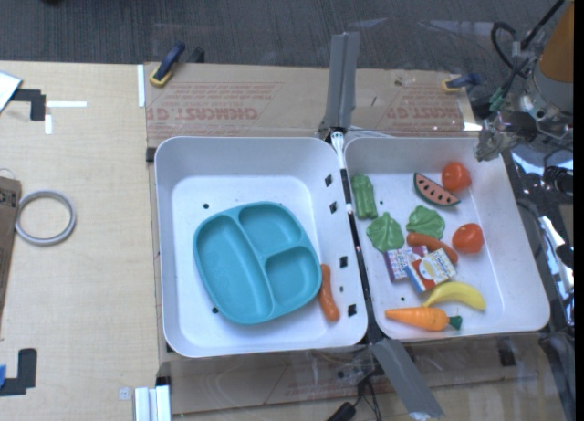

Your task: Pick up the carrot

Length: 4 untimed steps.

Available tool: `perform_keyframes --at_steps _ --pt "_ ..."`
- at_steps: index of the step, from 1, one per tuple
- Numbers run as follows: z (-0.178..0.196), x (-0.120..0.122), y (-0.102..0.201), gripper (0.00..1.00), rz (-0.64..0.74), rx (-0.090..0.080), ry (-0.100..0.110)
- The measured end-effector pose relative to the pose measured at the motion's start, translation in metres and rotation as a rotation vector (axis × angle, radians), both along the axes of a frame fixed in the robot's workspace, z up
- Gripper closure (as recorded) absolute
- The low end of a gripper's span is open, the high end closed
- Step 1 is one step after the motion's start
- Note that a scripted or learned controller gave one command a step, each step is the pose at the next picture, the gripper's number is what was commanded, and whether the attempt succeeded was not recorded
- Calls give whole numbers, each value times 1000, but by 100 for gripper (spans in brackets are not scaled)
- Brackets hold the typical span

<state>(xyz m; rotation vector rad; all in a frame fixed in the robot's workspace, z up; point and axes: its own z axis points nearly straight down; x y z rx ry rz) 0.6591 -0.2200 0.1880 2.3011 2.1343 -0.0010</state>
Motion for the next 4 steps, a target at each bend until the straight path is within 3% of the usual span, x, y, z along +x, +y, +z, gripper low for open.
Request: perform_keyframes --at_steps 1,2,3,4 --pt "136 0 49 100 -74 1 2" --pt "162 0 77 100 -231 1 2" --pt "156 0 15 100 -116 1 3" --pt "127 0 23 100 183 2 3"
